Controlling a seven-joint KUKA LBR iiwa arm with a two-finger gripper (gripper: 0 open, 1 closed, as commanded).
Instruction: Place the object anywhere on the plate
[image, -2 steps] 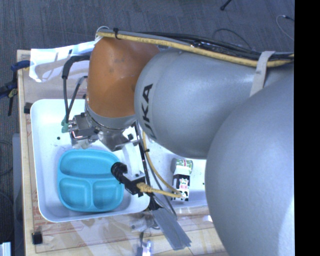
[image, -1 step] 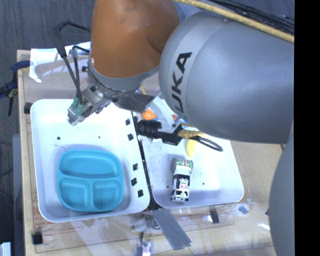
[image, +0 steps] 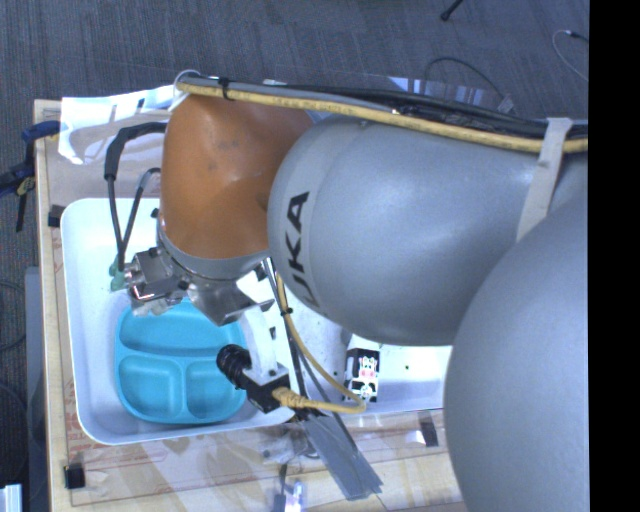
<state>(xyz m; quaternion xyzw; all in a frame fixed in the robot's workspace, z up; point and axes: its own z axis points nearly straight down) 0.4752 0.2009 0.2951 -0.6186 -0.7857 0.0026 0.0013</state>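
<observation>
You see the arm (image: 400, 220) coming in from the right and covering most of the bench; its orange band (image: 215, 185) sits over the upper part of the left bin (image: 85, 300). Under the orange band is the wrist, and the gripper (image: 150, 280) hangs low over the bin, just above the top edge of the blue plate (image: 175, 370). How the gripper stands, and if it holds something, you cannot tell — the metal parts there are small and half hidden by the wrist.

The plate lies in the lower part of the left bin. It is a divided plate with compartments, and the parts of it which you can see carry nothing. A black cable connector (image: 235, 362) hangs in front of the plate's right side, and a yellow cable (image: 320, 400) runs from it to the right.

Right of the plate, at the lower edge of the arm, stands a small box with a black and white cow picture (image: 364, 375) — it is on the white floor of a bin, well apart from the gripper. If this is the object for the plate, you cannot say for sure.
</observation>
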